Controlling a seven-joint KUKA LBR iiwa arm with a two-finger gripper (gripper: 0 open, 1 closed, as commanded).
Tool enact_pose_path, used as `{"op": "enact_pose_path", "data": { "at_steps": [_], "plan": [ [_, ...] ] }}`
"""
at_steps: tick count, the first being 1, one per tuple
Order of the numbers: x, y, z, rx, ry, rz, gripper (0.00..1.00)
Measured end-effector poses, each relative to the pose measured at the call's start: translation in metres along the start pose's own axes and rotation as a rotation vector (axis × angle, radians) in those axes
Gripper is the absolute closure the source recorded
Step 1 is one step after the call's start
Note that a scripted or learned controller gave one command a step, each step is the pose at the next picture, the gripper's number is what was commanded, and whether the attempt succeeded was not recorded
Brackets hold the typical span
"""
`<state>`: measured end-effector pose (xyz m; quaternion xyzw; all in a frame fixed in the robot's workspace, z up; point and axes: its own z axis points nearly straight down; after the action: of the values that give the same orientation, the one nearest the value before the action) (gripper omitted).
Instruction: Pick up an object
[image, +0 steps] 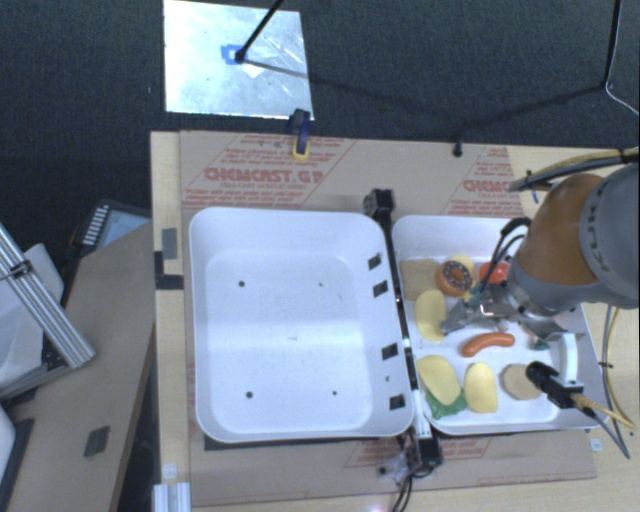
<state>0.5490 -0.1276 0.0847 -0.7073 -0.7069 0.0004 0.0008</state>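
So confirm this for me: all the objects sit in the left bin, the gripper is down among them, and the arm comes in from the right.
Not quite. The camera view shows the objects, such as the sausage, in the right bin, not the left bin. The rest holds: the gripper is down among them, and the arm comes in from the right.

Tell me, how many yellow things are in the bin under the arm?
3. One yellow piece lies near the right bin's left wall, by the gripper. Two more sit side by side at the front. The arm may hide others.
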Motion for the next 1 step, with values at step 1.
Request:
{"op": "enact_pose_path", "data": {
  "at_steps": [1],
  "plan": [
    [0.0007,0.0675,-0.0016,-0.01,-0.002,-0.007,0.0]
  ]
}}
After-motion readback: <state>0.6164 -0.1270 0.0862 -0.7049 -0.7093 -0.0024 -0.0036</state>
